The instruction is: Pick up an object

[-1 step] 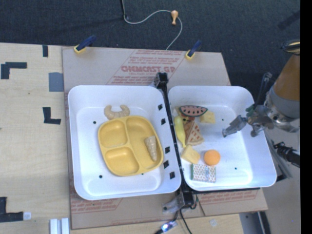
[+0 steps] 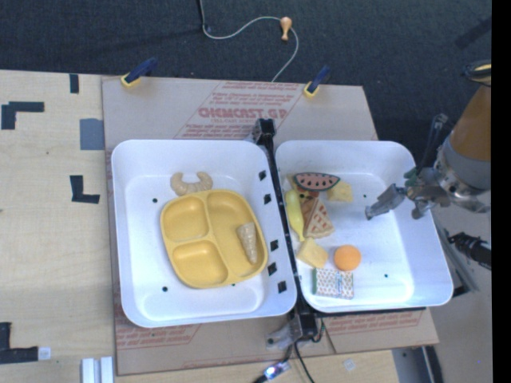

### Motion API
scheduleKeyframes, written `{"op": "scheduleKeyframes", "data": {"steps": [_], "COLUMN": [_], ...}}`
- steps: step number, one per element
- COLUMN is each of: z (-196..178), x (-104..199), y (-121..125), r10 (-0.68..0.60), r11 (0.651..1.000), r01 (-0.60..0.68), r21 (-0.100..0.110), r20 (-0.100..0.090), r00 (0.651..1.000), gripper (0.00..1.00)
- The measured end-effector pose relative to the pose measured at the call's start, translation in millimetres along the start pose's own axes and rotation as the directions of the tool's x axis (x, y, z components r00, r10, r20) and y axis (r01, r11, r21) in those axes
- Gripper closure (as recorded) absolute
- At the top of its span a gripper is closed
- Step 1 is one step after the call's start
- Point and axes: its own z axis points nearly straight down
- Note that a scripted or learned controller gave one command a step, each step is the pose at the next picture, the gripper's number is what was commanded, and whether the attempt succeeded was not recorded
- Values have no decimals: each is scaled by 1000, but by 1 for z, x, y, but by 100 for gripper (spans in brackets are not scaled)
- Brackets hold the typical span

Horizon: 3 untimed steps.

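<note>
At frame right, the grey two-finger gripper (image 2: 383, 206) hovers over the right white bin (image 2: 399, 282), fingers' spacing unclear, approaching; next, descend toward the small orange ball (image 2: 346, 258).

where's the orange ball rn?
The orange ball lies in the right bin, low and left of centre, between the yellow wedge and the patterned packet.

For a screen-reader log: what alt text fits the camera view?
A grey arm's gripper hovers over the right bin, away from toy food along its left side: watermelon slice, waffle, orange. The left bin holds a yellow tray.
</note>
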Motion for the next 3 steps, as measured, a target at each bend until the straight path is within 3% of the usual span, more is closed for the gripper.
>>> {"op": "scheduleKeyframes", "data": {"steps": [3], "z": [133], "x": [2], "y": [2], "r10": [-1], "r11": [1000], "r01": [1], "r21": [0], "r20": [2], "r00": [1000], "gripper": [0]}}
